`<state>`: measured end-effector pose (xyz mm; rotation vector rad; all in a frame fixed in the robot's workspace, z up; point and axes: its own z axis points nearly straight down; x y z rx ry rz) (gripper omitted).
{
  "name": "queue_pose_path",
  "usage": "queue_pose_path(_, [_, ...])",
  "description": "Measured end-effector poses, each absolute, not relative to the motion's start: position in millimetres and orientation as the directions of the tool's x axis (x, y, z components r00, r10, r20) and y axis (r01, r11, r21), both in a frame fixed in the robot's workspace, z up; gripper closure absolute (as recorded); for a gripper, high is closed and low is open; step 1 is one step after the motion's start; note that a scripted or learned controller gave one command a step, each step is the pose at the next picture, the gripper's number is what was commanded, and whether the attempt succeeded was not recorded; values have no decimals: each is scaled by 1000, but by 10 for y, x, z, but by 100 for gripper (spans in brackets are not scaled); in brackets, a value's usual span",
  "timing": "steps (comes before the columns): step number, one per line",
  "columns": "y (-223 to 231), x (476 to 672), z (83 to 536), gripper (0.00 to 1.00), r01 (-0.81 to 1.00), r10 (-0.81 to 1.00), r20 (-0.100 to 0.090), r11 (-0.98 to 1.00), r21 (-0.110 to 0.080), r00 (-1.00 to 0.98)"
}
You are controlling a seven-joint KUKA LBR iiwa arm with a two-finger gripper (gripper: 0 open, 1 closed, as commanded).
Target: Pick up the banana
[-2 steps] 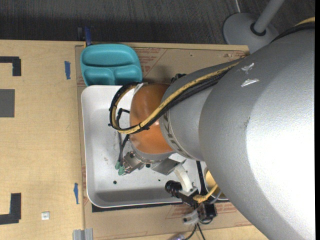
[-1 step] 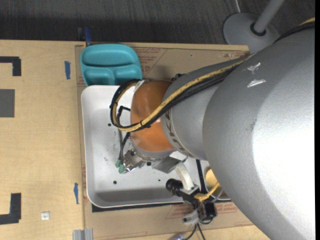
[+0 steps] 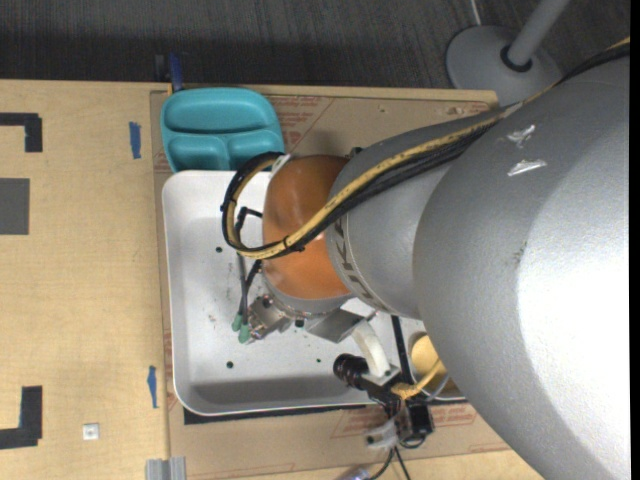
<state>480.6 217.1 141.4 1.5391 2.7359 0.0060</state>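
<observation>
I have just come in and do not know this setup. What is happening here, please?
A grey robot arm with an orange band reaches from the right over a white bin. Its task is to pick up the banana. A small yellow shape peeks out beside the arm, possibly the banana, but I cannot be sure. The tool hangs low above the bin floor. A teal tray lies behind the bin.

The arm (image 3: pixel 520 258) is a broad, smooth grey cylinder with an orange band (image 3: pixel 305 228) above the wrist. Black and yellow cables (image 3: pixel 300 233) loop across the band, and small green-tipped connectors (image 3: pixel 242 330) sit below it.
</observation>
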Motion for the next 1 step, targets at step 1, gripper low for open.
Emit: queue_pose_path(1, [2173,4813,1512,100,855,855,-1,519,7,-519])
